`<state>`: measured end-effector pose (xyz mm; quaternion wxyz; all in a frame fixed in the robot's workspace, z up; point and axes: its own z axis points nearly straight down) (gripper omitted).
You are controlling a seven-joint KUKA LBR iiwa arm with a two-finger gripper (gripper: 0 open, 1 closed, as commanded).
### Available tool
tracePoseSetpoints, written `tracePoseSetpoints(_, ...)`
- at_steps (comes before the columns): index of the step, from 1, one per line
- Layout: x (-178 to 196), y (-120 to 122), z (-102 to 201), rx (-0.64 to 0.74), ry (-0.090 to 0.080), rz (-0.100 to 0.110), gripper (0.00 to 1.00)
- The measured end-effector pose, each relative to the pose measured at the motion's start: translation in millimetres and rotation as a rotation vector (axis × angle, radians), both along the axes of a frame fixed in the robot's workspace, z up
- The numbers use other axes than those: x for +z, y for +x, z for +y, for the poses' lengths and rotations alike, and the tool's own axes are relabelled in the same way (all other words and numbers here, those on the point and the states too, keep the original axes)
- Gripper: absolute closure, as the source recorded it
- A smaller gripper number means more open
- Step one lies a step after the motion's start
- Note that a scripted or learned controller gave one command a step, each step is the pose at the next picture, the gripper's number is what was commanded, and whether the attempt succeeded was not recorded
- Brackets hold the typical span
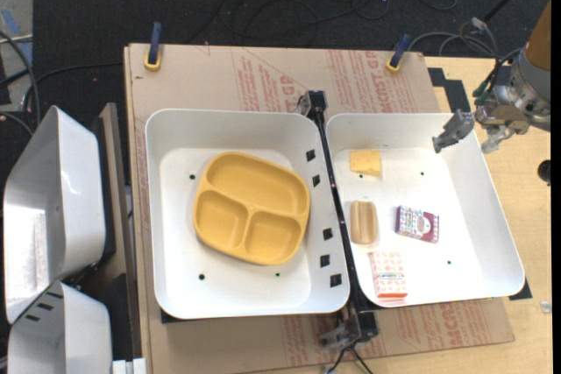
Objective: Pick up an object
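Note:
The right bin (pixel 491 215) holds a pale yellow block (pixel 365 163) at the back left, a tan bread-like roll (pixel 363 222) by the divider, a small purple carton (pixel 416 224) in the middle and a red-and-white packet (pixel 388 276) at the front. My gripper (pixel 471 134) hangs over the bin's back right rim, above and right of all of them. Its fingers (pixel 450 131) stand spread with nothing between them.
The left bin (pixel 166 206) bears a yellow sectioned tray (pixel 251 208). Both bins rest on a cardboard sheet (pixel 254 70) held by blue clamps (pixel 154 45) at the back. White containers (pixel 48 197) stand off the bench to the left.

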<state>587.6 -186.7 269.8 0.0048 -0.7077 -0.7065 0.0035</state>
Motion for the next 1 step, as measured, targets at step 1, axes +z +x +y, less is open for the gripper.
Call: tracePoseSetpoints(1,7.3,2.2,0.8,0.003,-0.002,-0.012,0.0)
